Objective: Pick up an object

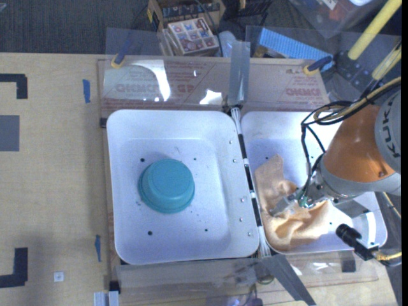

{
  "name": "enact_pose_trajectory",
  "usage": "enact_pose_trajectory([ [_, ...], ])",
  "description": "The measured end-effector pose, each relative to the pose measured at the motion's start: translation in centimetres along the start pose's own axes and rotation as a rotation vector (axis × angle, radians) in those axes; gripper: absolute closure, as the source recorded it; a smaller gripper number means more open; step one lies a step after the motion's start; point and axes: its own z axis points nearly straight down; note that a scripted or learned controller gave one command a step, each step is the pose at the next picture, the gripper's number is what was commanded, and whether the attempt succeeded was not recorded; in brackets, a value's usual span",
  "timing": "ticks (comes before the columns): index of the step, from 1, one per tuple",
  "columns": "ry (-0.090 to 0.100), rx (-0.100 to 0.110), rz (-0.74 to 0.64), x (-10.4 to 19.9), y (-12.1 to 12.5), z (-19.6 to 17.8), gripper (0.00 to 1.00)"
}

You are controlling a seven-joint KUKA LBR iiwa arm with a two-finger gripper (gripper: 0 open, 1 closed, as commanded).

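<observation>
A crumpled tan cloth lies in the right bin, against its left wall and near corner. My gripper reaches down onto the cloth from the right, its tip pressed among the folds. A teal bowl sits upside down in the middle of the left bin. The arm's orange band and grey wrist cover the right half of the right bin.
A metal divider with bolts runs between the two bins. Clear panels stand behind the bins. A black cable loops above the wrist. Boxes and a blue object sit beyond the bench at the back.
</observation>
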Motion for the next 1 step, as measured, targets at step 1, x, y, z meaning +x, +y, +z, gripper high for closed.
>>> enact_pose_trajectory([
  [1, -0.004, -0.006, 0.005, -0.23, 0.09, -1.10, 1.00],
])
